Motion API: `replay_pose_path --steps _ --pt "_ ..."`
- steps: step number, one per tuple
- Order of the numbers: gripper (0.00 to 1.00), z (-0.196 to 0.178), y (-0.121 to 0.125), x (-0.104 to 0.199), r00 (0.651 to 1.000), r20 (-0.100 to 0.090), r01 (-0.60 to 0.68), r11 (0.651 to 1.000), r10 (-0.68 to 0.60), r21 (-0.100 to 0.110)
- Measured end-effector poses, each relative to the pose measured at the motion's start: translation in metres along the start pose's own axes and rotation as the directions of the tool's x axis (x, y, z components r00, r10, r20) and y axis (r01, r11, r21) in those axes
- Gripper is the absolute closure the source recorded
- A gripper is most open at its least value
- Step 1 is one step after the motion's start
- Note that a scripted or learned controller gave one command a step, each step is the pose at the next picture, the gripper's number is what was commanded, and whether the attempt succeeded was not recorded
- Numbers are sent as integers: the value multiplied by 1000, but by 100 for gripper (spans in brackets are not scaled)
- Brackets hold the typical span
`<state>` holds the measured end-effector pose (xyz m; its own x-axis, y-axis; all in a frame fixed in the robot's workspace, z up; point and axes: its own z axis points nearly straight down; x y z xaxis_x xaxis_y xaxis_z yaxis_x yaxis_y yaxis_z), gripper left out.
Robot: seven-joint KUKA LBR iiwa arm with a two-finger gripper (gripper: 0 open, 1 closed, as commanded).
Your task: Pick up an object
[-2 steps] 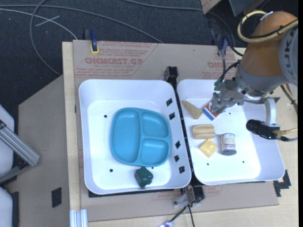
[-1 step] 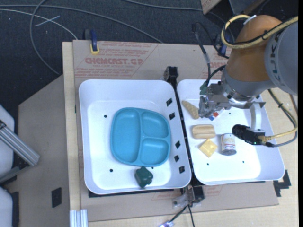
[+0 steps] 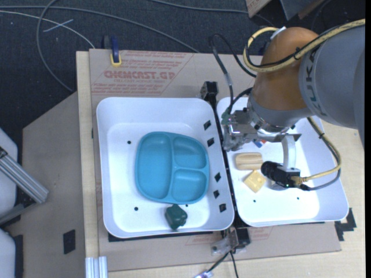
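Left white bin (image 3: 110, 155): glossy blue three-compartment plastic plate (image 3: 172, 167), lumpy dark green object (image 3: 175, 215) just below it. Right white bin (image 3: 324, 204): smooth tan rounded block (image 3: 248, 160), pale yellow wedge (image 3: 254, 180) beneath. Gripper (image 3: 246, 133) low over the right bin, just above the tan block.
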<state>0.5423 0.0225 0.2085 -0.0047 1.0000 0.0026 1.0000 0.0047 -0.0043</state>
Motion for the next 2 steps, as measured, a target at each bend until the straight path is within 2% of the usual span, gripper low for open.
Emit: replay_pose_path --steps 1,2 --pt "100 -16 -15 56 1000 1 0 1000 0 -4" --pt "0 -16 -15 54 1000 2 -4 1000 4 -3"
